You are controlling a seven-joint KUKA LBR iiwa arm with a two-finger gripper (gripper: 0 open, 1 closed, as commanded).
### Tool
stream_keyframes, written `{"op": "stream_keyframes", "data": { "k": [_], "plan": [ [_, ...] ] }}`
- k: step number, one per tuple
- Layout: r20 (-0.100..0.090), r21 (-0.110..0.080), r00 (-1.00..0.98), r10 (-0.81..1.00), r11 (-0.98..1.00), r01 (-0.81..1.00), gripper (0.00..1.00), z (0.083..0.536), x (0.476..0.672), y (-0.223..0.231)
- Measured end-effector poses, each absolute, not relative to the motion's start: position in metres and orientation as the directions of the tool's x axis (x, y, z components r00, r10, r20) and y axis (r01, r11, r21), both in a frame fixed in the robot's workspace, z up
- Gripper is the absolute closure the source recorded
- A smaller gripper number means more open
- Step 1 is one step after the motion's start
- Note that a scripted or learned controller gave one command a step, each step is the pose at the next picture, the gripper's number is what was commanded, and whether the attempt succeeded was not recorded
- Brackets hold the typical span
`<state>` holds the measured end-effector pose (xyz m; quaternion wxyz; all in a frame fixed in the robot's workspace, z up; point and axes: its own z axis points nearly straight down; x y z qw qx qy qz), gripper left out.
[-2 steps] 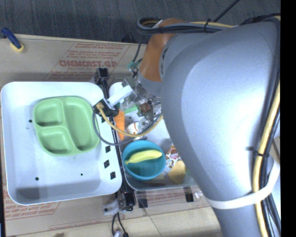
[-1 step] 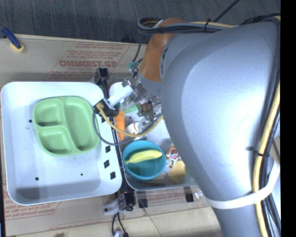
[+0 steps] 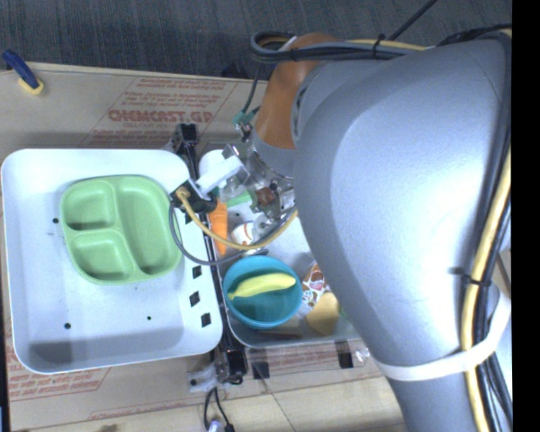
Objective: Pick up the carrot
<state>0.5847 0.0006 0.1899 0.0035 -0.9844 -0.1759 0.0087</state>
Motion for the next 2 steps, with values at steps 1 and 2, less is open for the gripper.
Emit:
{"op": "stream_keyframes", "data": {
  "k": [1,2],
  "plan": [
    [-0.016,-0.010,0.938,0.346,-0.938,0.346,0.00,0.1899,0.5847,0.0006],
    [-0.016,-0.010,0.938,0.346,-0.938,0.346,0.00,0.1899,0.5847,0.0006]
  ]
}}
